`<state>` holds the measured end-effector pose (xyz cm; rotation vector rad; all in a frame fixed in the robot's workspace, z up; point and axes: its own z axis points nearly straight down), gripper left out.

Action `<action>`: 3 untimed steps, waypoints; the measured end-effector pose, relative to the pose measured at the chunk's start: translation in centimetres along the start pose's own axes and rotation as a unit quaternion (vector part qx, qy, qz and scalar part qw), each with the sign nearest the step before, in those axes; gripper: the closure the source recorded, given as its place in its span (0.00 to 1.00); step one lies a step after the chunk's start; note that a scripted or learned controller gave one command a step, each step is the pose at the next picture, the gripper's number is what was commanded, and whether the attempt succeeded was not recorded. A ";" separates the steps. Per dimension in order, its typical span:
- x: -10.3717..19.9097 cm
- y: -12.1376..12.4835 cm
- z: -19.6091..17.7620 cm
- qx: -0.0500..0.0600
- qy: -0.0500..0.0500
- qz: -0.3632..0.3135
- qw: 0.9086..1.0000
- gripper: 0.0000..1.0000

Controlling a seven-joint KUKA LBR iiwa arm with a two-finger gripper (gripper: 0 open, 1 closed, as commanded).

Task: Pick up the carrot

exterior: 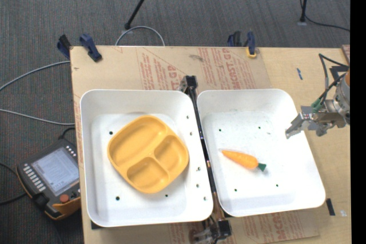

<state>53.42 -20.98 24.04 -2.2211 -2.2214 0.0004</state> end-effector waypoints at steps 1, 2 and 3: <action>6.1 -4.4 9.8 0.002 0.001 0.000 1.000 0.00; 11.0 -0.1 15.4 0.002 0.001 -0.001 1.000 0.00; 10.8 -0.1 14.4 0.002 0.001 0.002 1.000 1.00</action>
